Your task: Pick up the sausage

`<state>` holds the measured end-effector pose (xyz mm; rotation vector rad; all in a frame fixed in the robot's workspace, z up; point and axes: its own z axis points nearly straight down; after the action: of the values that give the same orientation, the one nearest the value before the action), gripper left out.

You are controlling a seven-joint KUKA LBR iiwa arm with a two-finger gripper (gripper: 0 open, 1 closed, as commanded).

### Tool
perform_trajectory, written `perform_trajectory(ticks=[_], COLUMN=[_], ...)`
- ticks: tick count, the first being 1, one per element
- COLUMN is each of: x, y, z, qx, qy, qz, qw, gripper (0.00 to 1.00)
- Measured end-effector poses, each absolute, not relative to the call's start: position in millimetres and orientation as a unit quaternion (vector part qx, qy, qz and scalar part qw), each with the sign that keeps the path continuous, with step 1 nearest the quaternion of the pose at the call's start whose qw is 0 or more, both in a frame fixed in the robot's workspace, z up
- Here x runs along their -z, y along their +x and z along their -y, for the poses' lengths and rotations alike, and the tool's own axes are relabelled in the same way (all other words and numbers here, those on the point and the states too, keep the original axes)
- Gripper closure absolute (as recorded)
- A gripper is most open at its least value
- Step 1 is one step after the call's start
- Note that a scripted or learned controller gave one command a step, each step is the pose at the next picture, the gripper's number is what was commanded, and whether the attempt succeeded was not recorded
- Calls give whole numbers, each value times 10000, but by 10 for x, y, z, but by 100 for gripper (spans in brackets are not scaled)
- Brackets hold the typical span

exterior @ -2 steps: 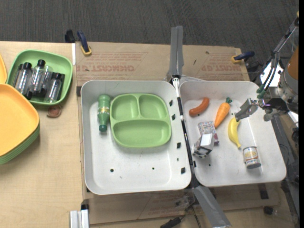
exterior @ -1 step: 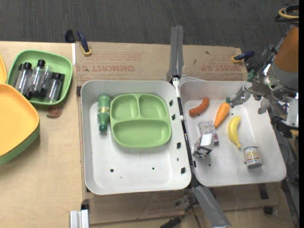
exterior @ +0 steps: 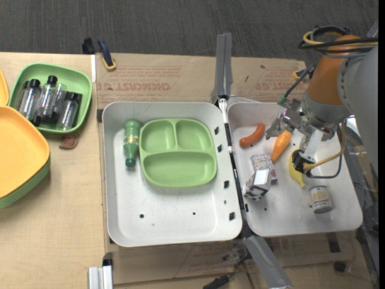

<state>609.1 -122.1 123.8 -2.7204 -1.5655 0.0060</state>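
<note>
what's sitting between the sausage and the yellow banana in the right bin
In the camera view, an orange carrot lies between the sausage and the banana, with the hand hovering just above it.

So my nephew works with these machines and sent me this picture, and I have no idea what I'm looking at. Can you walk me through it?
It is one camera looking down at a slant on a bench. The grey arm with the orange band is a robot reaching in from the right; its gripper hangs over the right white bin. That bin holds a reddish sausage, which the robot is meant to pick up, an orange carrot, a yellow piece, a small carton and a can. I cannot tell whether anything is held. The left white bin holds a green divided tray and a green bottle. Further left are orange plates and a green dish of bottles.
</note>
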Motion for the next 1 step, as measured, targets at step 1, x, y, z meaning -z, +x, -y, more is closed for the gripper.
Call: perform_trajectory(ticks=[1], x=[-909], y=[5823], z=[1156], qx=[-15], qy=[-8124], qz=[5831], qw=[12], gripper=[0])
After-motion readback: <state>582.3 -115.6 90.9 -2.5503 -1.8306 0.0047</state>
